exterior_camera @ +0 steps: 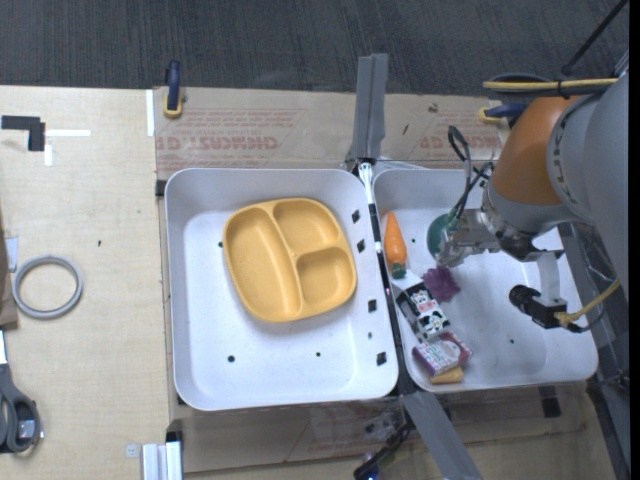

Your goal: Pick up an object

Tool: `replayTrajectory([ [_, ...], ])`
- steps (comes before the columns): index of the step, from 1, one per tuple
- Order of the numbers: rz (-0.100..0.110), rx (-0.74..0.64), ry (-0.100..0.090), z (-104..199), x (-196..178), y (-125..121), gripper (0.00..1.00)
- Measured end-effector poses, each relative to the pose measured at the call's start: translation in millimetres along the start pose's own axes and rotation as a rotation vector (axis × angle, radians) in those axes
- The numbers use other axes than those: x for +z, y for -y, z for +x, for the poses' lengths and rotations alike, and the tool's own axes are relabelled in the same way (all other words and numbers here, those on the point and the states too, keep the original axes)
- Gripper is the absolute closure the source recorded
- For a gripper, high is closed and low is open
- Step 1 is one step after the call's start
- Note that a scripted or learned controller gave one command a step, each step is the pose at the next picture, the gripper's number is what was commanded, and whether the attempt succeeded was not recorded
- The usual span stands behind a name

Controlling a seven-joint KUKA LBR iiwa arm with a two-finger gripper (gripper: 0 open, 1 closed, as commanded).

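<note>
Gripper [452, 251] sits low in the right bin [520, 363], fingers hidden so can't tell open or shut or holding anything; nearest pick is the purple toy [441, 282] just at its 7 o'clock, carrot [395, 242] at 9 o'clock, long axis 12-to-6.

Two bins [200, 298], perhaps five objects [420, 288].

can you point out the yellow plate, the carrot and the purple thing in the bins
yellow divided plate [290, 259], camera view, on the ridge between its compartments
carrot [395, 241], camera view, on the middle of its orange body
purple thing [442, 283], camera view, on its centre, just below the gripper
</note>
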State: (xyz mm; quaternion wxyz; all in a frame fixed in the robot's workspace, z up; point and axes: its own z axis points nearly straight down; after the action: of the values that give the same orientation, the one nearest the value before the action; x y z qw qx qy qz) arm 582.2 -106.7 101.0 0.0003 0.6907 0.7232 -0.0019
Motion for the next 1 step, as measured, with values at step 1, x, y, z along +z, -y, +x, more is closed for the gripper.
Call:
replayTrajectory([
  [1, 0.0, 0.0, 0.0, 0.2, 0.2, 0.1, 0.0],
])
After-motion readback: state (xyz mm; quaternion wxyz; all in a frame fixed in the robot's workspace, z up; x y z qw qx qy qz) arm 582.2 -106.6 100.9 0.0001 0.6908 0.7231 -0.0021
